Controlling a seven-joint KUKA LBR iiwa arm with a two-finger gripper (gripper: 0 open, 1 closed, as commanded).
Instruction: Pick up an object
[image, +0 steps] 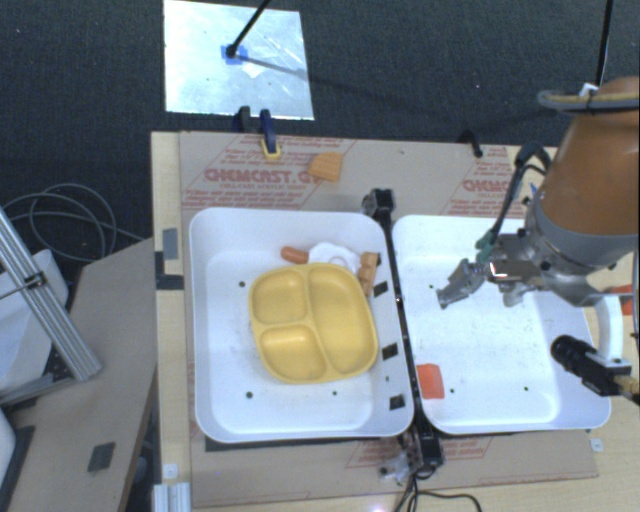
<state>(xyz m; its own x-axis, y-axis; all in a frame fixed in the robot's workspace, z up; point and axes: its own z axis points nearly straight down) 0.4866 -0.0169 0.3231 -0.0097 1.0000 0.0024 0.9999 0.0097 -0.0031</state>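
My gripper hangs over the middle of the right bin, above bare white floor, with nothing visible in it. A small orange-red block lies near that bin's front left corner, well below and left of the gripper. In the left bin a yellow divided plate lies flat. Behind it are a small orange sausage shape, a white piece and a tan piece next to the divider.
The black divider runs between the two bins. An orange-tan chunk lies on the board behind the left bin, near a blue and yellow clamp. The arm's grey and orange body covers the right bin's far right.
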